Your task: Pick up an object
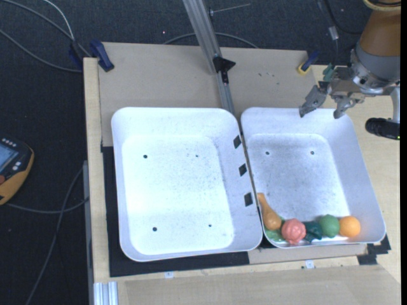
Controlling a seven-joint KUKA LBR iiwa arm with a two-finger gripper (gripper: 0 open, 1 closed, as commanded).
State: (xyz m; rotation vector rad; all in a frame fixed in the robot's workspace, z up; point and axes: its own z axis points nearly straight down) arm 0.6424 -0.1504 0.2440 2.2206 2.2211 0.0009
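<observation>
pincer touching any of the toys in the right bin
Apart. The camera view shows the pincer open over the far rim of the right bin, with bare white floor between it and the toys bunched along the near edge.

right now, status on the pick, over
Gripper open, empty, over right bin's far rim. Toys clustered at near edge: pink ball, green one, orange ball. Path between clear.

Objects sit bunched along the right bin's [356, 164] near wall. Orange gourd [269, 215], pink ball [293, 230], green ball [329, 225], orange ball [350, 226], left to right.
</observation>
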